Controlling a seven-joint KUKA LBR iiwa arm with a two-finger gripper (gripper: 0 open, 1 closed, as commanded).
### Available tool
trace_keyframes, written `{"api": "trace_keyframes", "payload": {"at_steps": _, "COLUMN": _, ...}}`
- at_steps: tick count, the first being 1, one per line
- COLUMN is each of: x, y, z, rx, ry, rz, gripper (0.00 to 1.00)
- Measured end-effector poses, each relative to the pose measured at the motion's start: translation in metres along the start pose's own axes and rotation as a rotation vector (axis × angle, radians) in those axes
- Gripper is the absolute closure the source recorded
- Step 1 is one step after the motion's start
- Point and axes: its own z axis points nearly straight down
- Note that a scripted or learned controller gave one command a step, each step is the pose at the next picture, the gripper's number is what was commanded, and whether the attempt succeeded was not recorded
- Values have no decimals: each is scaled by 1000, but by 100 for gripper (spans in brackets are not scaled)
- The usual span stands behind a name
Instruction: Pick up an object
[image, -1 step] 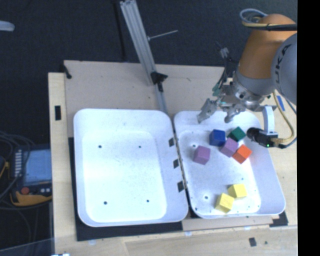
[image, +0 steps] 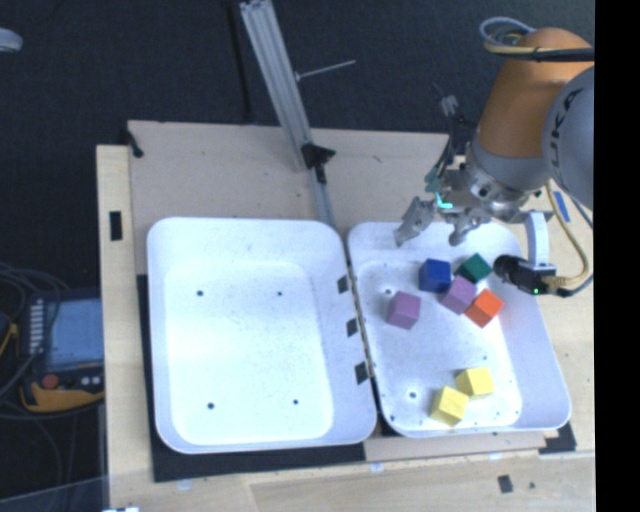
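Note:
My gripper (image: 435, 228) hangs open over the back of the right bin (image: 530, 400), its two grey fingers spread with nothing between them. Just in front of it lie a blue cube (image: 434, 275), a green cube (image: 474, 268), a purple cube (image: 460, 294) and an orange cube (image: 484, 307), packed close together. Another purple cube (image: 403, 309) sits alone to their left. Two yellow cubes (image: 462, 393) rest near the bin's front edge.
The left bin (image: 245, 330) stands beside the right one, joined by small black clips along the shared wall. A slanted metal rail (image: 285, 95) crosses the back of the bench. The arm's orange band rises at top right.

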Motion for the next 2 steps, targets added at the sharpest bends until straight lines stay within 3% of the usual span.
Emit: {"api": "trace_keyframes", "payload": {"at_steps": 2, "x": 7, "y": -8, "z": 121, "rx": 6, "ry": 0, "rz": 5, "gripper": 0}}
